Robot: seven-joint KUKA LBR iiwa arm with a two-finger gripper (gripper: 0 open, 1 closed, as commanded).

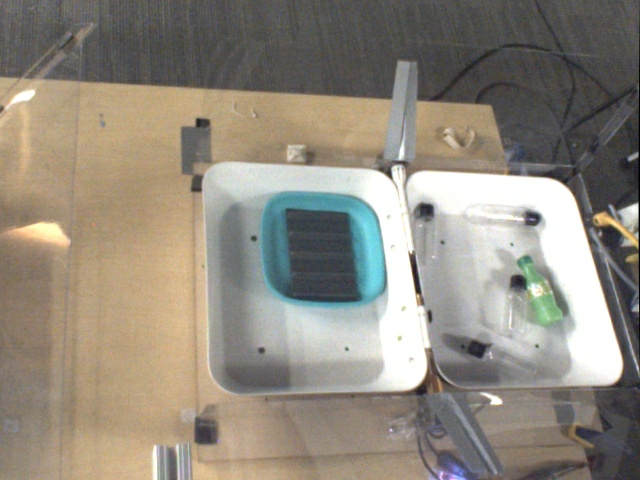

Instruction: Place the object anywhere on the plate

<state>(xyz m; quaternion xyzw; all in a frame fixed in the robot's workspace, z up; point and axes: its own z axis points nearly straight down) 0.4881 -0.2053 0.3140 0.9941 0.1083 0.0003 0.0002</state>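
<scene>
A light wooden worktop (110, 298) fills most of the view, its grain pale and glossy, with a bright patch of reflected light (38, 233) on its left part. Beyond its far edge lies dark grey carpet (250, 18) with a fine ribbed weave. Black cables (520, 63) loop across the carpet at the upper right. A grey metal post (402, 113) stands at the worktop's far side. Small black brackets (203, 126) sit on the wood, another (205, 430) near the front edge.
</scene>
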